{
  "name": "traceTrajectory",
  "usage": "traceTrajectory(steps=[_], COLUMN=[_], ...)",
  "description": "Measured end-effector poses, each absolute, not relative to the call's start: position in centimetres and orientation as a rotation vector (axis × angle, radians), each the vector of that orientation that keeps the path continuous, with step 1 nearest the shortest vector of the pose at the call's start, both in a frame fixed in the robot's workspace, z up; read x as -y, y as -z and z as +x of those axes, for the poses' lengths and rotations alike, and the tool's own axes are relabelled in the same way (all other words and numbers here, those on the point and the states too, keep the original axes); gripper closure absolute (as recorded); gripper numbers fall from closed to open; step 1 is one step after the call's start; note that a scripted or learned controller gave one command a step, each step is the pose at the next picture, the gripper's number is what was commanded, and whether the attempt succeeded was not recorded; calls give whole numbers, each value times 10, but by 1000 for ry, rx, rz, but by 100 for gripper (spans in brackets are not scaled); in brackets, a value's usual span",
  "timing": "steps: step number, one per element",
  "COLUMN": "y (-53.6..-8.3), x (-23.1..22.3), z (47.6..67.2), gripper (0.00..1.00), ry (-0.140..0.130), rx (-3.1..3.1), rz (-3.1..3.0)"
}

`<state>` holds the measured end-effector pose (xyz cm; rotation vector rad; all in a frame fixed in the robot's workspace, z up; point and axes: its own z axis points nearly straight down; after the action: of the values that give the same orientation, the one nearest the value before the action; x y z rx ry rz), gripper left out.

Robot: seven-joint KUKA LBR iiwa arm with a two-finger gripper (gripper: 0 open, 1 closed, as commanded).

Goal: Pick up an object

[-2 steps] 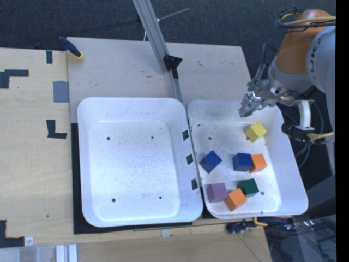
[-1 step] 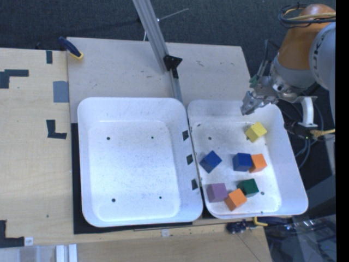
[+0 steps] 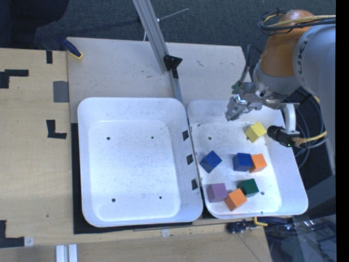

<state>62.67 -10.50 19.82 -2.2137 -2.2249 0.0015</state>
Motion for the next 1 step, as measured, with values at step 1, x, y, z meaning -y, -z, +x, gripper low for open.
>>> traceTrajectory(steps=[1], y=[-214], x=[53], z=[613], gripper=[100], ry=[1], rx=[2227], rz=[-2212])
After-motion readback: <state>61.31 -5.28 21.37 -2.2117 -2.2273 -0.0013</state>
